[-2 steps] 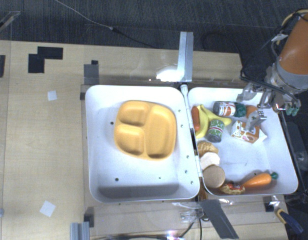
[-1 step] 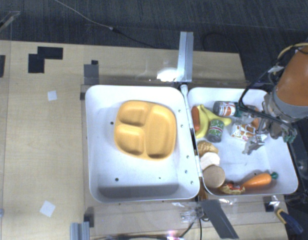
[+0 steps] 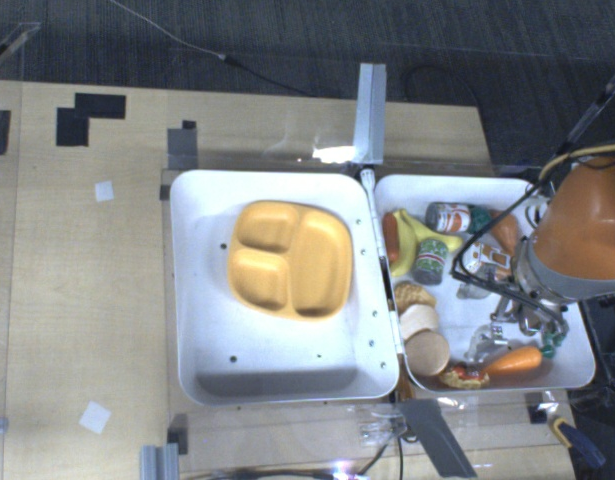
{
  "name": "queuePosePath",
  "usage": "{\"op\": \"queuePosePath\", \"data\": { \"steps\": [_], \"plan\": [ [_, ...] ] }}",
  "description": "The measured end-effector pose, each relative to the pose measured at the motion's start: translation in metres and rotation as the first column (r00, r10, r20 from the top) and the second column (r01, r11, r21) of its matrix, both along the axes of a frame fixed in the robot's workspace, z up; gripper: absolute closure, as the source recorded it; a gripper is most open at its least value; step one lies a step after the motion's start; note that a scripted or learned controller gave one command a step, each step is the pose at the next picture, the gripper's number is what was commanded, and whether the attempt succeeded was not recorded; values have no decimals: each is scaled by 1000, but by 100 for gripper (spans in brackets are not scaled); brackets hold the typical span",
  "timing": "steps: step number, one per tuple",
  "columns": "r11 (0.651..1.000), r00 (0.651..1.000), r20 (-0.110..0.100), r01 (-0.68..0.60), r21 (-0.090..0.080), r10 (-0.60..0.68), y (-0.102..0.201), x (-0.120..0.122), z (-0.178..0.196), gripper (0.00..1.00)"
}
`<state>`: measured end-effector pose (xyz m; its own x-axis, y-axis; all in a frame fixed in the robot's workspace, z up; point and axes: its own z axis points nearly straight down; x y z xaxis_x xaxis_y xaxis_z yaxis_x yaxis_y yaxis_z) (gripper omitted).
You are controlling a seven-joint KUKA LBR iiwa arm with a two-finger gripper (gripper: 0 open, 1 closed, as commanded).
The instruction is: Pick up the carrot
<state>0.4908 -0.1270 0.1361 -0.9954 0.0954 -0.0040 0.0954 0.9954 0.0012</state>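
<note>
While the gripper (image 3: 499, 336) hovers just above the carrot (image 3: 514, 361) at the right bin's (image 3: 585, 376) five o'clock corner, I cannot tell its jaw state.

You are looking down at a slant from one fixed camera above the pale wooden bench (image 3: 77, 298), far enough back to take in both shallow white plastic bins (image 3: 197, 268), with the grey, orange-banded arm (image 3: 587, 233) entering from the right.
</note>
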Motion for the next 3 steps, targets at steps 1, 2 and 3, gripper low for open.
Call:
{"op": "queuePosePath", "data": {
  "steps": [1, 2, 3],
  "plan": [
    [995, 995, 1, 96, -1, -96, -56, -3, -38, 0],
    [990, 990, 12, 141, -2, -141, -16, 1, -46, 0],
    [991, 990, 23, 136, -3, -136, -15, 5, -34, 100]
  ]
}}
